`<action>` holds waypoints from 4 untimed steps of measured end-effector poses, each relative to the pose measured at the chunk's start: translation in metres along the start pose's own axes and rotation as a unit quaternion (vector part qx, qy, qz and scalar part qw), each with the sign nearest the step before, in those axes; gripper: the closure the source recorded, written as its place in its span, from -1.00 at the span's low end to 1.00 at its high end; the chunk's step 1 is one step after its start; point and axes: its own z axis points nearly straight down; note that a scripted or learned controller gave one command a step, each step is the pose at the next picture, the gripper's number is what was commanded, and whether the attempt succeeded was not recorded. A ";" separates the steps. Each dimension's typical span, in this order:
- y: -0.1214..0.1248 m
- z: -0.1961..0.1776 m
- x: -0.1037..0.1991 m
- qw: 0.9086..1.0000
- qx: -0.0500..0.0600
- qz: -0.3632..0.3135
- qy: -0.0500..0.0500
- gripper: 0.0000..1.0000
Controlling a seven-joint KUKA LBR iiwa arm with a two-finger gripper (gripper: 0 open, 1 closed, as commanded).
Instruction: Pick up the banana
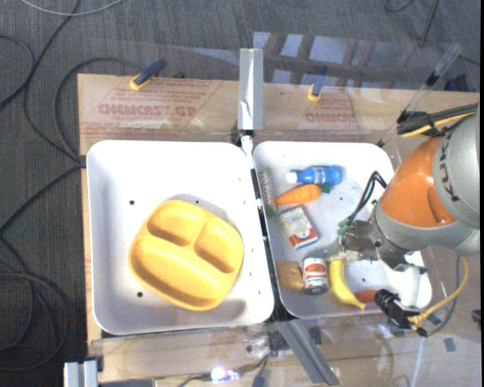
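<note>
Camera view showed the gripper [348, 248] low beside the banana [343, 283] to grab it, but I cannot tell its grip.

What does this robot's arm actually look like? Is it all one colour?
No. The arm is chunky and rounded, grey metal with a bright orange band carrying dark lettering. A white block sits near its hand, and yellow and black cables run beside it.
</note>
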 end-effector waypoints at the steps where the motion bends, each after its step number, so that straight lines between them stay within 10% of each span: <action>1: -0.015 -0.148 0.062 0.982 0.004 0.188 -0.004 1.00; 2: -0.015 -0.148 0.062 0.982 0.004 0.188 -0.004 -1.00; 4: 0.004 0.009 -0.034 0.993 0.001 0.119 -0.003 -1.00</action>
